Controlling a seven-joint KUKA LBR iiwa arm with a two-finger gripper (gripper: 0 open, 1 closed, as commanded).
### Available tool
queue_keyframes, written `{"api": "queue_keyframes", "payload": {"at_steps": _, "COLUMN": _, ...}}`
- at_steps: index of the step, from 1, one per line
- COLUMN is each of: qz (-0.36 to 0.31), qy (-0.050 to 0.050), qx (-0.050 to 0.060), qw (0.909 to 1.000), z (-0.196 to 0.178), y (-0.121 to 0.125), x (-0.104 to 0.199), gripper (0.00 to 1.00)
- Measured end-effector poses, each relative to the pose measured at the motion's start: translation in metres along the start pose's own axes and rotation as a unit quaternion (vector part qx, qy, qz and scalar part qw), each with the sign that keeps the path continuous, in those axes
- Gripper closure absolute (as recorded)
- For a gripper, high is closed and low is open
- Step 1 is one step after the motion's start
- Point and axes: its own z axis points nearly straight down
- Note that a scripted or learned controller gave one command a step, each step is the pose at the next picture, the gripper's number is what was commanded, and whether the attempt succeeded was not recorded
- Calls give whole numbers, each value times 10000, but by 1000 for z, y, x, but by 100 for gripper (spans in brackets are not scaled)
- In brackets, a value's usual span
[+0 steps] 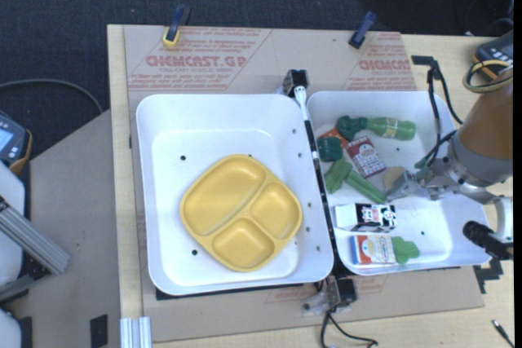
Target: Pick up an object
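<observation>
The right bin [432,234] holds several small items. At its back lies a light green bottle [390,127] beside a dark green toy [351,126]. A red and white carton [363,156] and a green block [337,175] sit near the middle. A black and white carton [365,215] and a flat orange and white pack [377,249] lie at the front. My gripper [398,185] hangs low over the middle of this bin, just right of a dark green strip [367,190] and above the black and white carton.
The left bin [163,134] bears a yellow divided plate [241,212]. The grey arm with its orange band [489,126] crosses the right bin's right rim. Clamps [173,27] stand on the board at the back. Cables lie at the front edge.
</observation>
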Motion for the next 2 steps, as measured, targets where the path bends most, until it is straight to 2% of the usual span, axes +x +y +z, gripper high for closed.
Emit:
{"api": "queue_keyframes", "payload": {"at_steps": 1, "qz": 7, "qy": -14, "qx": -24, "qw": 10000, "z": -12, "y": 1, "x": -1, "gripper": 100}}
{"api": "queue_keyframes", "payload": {"at_steps": 2, "qz": -4, "qy": -31, "qx": -62, "qw": 10000, "z": -76, "y": 0, "x": 1, "gripper": 100}}
